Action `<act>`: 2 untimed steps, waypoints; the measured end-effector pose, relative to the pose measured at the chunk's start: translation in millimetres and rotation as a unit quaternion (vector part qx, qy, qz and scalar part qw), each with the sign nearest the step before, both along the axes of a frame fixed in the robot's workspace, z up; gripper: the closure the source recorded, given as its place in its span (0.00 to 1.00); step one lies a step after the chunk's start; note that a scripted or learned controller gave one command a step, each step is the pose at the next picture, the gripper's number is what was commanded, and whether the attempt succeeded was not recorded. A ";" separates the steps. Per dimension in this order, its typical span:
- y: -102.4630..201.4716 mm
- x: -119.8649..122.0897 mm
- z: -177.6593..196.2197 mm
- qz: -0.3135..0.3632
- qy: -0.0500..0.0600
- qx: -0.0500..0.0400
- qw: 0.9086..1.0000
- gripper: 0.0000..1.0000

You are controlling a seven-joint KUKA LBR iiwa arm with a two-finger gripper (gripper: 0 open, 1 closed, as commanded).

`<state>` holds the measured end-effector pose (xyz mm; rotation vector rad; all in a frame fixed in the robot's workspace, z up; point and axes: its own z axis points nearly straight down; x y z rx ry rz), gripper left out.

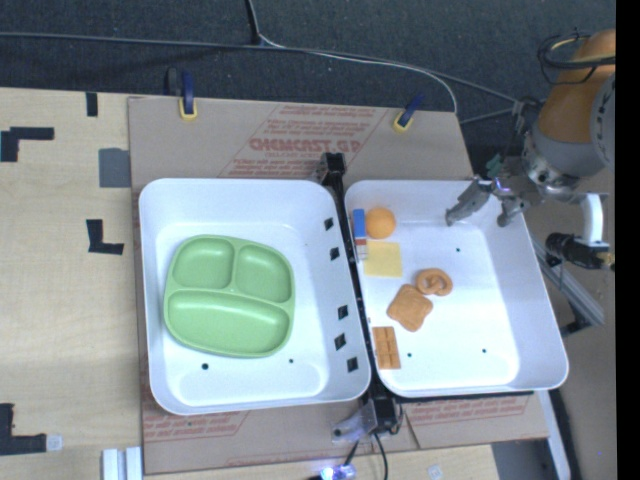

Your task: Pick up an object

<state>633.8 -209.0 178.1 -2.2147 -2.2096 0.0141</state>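
Note:
The right bin (505, 298) holds several small food items. An orange ball (380, 222) lies near its back left corner, with a yellow square slice (383, 259) just in front of it. A brown pretzel-shaped piece (434, 282) and a tan bread-like chunk (409, 308) sit near the middle, and a small orange cracker (386, 347) lies by the left wall. A blue stick (359, 226) rests along that wall. My gripper (485, 206) hangs over the bin's back right corner, open, fingers spread, with nothing between them, well right of all the items.
The left bin (165, 208) holds a green divided plate (231, 295). Black clips (343, 313) line the seam between the bins. Both bins rest on a cardboard sheet (300, 138) held by yellow clamps (187, 107). A cable (400, 68) runs along the back.

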 end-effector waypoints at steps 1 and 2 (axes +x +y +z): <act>0.5 3.6 9.5 0.002 -0.007 -0.002 1.000 0.00; 0.3 -2.9 -37.6 0.002 -0.005 -0.002 1.000 0.00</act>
